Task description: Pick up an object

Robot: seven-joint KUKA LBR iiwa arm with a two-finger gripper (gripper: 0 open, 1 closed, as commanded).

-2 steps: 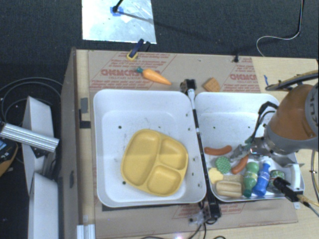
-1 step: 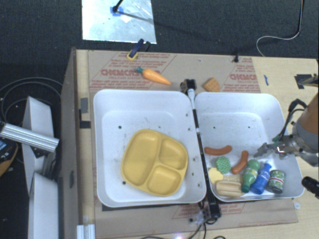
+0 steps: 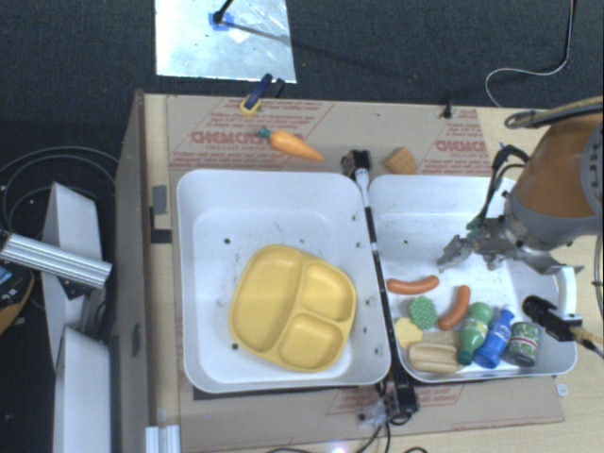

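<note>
A: Camera view, right bin first. Where's the gripper?

B: Over the right bin's bare middle, at the end of the grey arm reaching in from the right. Gripper pointing left, towards the divider between the bins.

A: Wide, narrow, or holding something?

B: Cannot tell from this angle. Too dark and too small to read. Nothing seen held.

A: And the things to pick?

B: All bunched along the near side of that bin, below the gripper. Closest is the red sausage, lying flat just below and left of the gripper, apart from it. Then a second sausage, tilted, right of a green knobbly piece. Further down, a yellow piece and a bun near the front wall.

A: To the right of those?

B: Green bottle, blue bottle and a small can, side by side, below the wrist.

A: Left bin?

B: Holding a yellow divided plate, well apart from the gripper.

A: Outside the bins?

B: Carrot on the cardboard behind the left bin, tan piece behind the right one.
</note>
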